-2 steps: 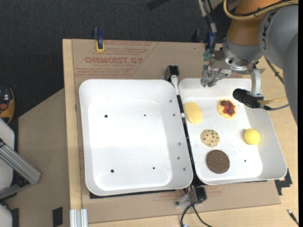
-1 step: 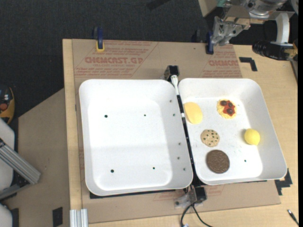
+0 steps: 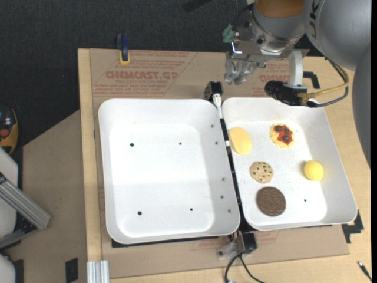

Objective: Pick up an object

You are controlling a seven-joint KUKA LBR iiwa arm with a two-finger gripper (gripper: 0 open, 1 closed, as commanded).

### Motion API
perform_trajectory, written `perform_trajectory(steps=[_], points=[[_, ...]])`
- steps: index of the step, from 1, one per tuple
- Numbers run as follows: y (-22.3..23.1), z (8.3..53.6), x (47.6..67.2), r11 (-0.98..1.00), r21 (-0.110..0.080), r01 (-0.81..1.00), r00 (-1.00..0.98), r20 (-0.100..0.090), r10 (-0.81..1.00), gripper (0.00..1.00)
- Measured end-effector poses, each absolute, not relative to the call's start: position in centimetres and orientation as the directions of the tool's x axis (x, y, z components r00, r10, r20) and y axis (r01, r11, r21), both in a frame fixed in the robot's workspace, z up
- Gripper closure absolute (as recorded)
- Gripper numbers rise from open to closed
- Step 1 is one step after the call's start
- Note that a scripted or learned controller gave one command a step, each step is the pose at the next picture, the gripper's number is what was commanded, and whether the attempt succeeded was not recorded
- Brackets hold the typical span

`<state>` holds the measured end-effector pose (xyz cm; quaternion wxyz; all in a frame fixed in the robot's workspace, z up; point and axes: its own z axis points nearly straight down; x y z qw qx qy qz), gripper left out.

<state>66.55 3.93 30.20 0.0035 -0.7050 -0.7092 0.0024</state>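
The right bin holds several food items: a pale yellow oval piece, a small pizza-like disc with red topping, a chocolate-chip cookie, a yellow ball and a dark brown round cookie. My gripper hangs high above the bench behind the bins' far edge, near the seam between them. Nothing is seen between its fingers.
The left bin sits beside the right one, their rims meeting at a black clamp. A blue and yellow clamp stands at the board's far left. Brown board surrounds both bins.
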Motion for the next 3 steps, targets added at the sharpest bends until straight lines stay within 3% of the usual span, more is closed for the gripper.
perform_trajectory(steps=[1,2,3], points=[[12.2,30.4,65.8,0.009,0.000,1.000,-0.009,0.003,1.000,1.00],[18.6,25.3,66.5,0.006,-0.005,1.000,-0.006,0.001,1.000,1.00],[22.6,23.9,66.6,0.003,0.001,1.000,-0.003,0.000,1.000,1.00]])
